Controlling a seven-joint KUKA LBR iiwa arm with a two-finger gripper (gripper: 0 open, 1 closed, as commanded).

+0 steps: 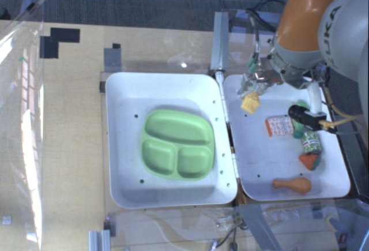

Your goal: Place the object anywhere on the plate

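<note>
Over the right bin (340,183), the hand (252,87) hangs with a yellow block (249,103) pinched between its fingers — lifted, well apart from the green plate (177,143) in the left bin (121,186).

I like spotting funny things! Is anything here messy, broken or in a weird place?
Nothing looks broken or spilled. The green plate sits flat in the left bin. The toys lie loosely scattered in the right bin, and a yellow piece hangs just below the end effector.
</note>
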